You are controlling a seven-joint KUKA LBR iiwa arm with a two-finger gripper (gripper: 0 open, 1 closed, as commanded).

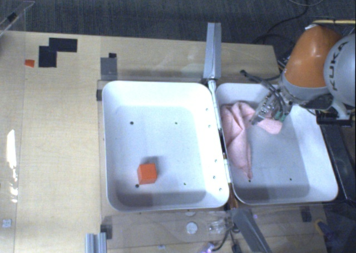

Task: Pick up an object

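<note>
**Down at the pink cloth, right bin**

Now the arm (320, 60) is reaching in from the right, its orange band and grey wrist hanging over the far right corner of the right bin (311, 191). The gripper (270, 112) is sitting low at the far end of a pink cloth (238, 135), right on the cloth's upper fold. From where I am standing I cannot tell whether the fingers are open or closed, nor whether any fabric is lying between them; the tips are blurring into the cloth.

That cloth is lying crumpled along the left side of the right bin, one part spreading toward the gripper at the far end, the rest trailing down toward the near side, close beside the divider between the bins.

Over in the left bin (117, 135) a small orange block (147, 173) is resting on the floor, toward the near left corner, well apart from the arm.

Both bins are sitting side by side on the pale wooden bench (55, 152).
</note>
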